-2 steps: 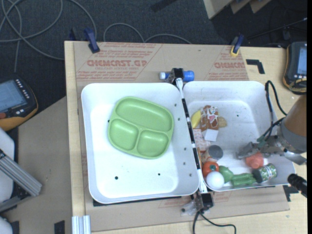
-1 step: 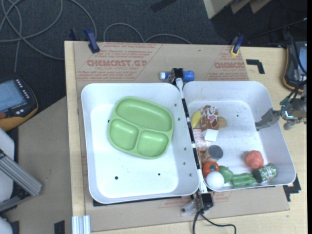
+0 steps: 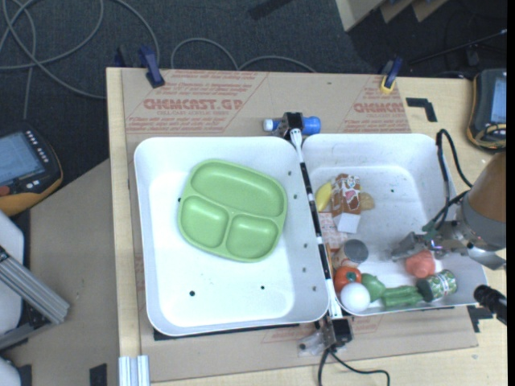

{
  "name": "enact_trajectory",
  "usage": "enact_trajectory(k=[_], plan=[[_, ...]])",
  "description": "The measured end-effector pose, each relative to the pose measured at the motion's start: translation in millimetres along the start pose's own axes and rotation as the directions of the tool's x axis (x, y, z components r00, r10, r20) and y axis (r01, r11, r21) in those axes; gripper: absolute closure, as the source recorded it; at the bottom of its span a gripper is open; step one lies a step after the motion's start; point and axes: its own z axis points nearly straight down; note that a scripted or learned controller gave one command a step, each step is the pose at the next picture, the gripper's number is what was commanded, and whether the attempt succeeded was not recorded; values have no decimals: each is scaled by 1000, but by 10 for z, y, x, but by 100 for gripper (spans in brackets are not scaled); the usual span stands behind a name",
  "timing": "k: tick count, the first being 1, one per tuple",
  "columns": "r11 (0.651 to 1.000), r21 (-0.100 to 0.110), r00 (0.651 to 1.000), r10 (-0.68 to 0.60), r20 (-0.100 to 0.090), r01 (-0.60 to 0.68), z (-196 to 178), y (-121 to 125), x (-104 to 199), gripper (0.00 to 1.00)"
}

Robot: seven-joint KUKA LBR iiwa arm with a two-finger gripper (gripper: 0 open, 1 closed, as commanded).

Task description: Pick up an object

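My gripper [image 3: 413, 248] hangs low over the right part of the right bin [image 3: 386, 153], with the arm coming in from the right edge. A small orange-red object [image 3: 420, 264] lies directly below and touching the gripper's tip; whether it is held I cannot tell. Close by, along the bin's front wall, lie a green can [image 3: 439, 285], a green elongated toy [image 3: 393, 294], a white ball [image 3: 354, 297] and a red tomato-like piece [image 3: 346, 277]. A grey disc [image 3: 355, 251], a brown and white packet [image 3: 349, 197] and a yellow piece [image 3: 323, 197] lie further left.
The left bin [image 3: 161, 240] holds a light green divided plate [image 3: 232, 210]. A black divider strip [image 3: 312, 215] runs between the bins. Blue clamps [image 3: 150, 67] grip the bench's far edge. A black cable [image 3: 447, 167] loops over the right bin's right wall.
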Motion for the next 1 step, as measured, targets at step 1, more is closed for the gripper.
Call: enact_trajectory(k=[1], plan=[[1000, -6, 1000, -1, 4, 1, -1206, 15, -251, 0]])
